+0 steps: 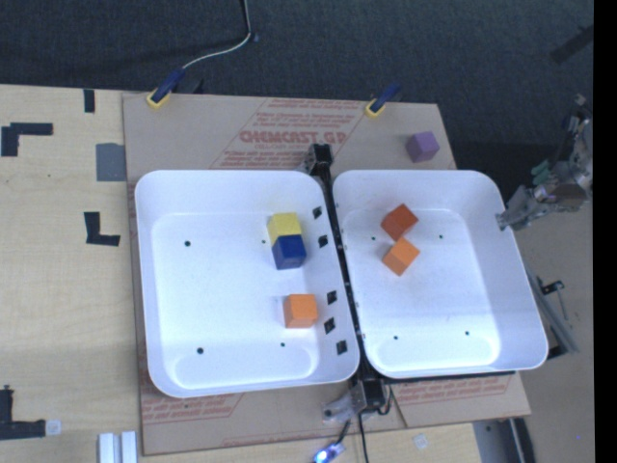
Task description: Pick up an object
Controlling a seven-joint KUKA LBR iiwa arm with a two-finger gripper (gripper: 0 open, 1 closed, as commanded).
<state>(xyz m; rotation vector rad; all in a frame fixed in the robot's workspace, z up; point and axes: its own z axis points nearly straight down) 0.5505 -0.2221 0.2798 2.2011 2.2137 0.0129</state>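
Two shallow white bins are sitting side by side on a brown cardboard sheet [289, 138] that is lying on the wooden bench [58, 287]. The left bin [159, 287] is holding three cubes: a yellow cube [284, 225] is sitting in the upper right part of the bin, a blue cube [288, 251] is touching it on the side nearer the camera, and an orange cube [301, 310] is lying apart from both, lower down and near the middle divider. The right bin [487, 287] is holding two cubes in its upper left part: a red-orange cube [399, 222] and, just below and beside it, a lighter orange cube [401, 256]; whether these two are touching cannot be told. A purple cube [421, 146] is resting outside the bins on the cardboard, above the right bin's far edge. The gripper [554, 186] is hanging at the right margin of the view, outside the right bin's rim and well apart from every cube; nothing is showing between its parts, and at this size and blur it cannot be told whether it is spread or pressed together. Two clamps with yellow and blue handles [166, 87] [383, 97] are pinning the cardboard's far edge.
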